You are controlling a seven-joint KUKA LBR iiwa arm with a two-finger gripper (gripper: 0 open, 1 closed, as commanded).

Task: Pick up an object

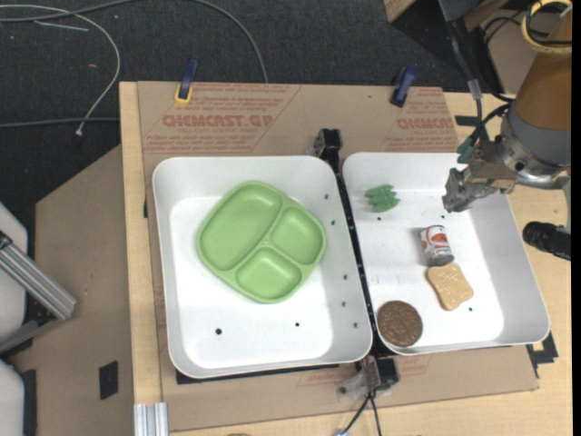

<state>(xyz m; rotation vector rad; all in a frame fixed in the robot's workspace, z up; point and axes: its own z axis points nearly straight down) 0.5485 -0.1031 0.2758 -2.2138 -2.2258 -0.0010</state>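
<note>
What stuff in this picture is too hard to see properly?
From the camera view:
- The gripper: too dark and blurred to show how it is set.
- The can: its label is too small to read.
- The small green thing: too small to tell what it is.
- The arm: cut off by the right edge.
- The brown disc: its surface is too blurred to name it.

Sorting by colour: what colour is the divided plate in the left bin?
Light green, clear in the camera view: plate.
</note>
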